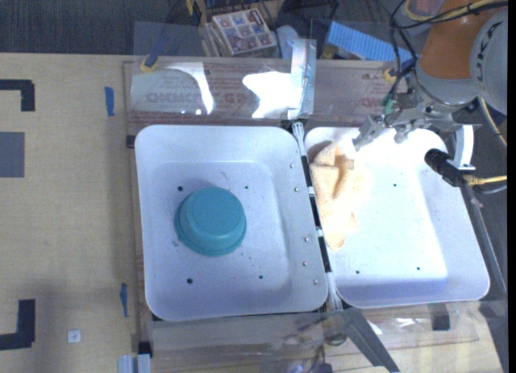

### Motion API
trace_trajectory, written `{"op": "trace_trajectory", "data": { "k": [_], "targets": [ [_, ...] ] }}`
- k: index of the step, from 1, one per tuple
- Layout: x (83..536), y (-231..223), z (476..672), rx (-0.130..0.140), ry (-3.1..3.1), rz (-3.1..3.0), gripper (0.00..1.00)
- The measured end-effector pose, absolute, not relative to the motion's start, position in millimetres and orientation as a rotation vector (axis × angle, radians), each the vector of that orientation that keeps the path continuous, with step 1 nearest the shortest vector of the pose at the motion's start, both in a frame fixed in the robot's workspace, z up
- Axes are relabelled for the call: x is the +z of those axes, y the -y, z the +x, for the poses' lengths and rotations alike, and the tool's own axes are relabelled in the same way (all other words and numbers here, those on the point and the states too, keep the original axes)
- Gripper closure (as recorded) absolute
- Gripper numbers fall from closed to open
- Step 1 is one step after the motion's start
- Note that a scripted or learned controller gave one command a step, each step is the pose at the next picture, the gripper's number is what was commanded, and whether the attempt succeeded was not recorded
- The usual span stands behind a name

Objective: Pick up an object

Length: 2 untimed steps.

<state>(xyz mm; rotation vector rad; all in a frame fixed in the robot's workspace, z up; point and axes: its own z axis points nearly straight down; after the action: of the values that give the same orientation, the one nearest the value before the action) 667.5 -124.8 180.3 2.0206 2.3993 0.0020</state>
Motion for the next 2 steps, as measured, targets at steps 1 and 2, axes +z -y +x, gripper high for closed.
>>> {"op": "trace_trajectory", "data": {
  "k": [1,2],
  "targets": [
    [93.0,99.7,667.9,0.003,-2.348,2.081,0.0],
    [89.9,94.3,634.9,0.008,-2.557,1.813,0.0]
  ]
}}
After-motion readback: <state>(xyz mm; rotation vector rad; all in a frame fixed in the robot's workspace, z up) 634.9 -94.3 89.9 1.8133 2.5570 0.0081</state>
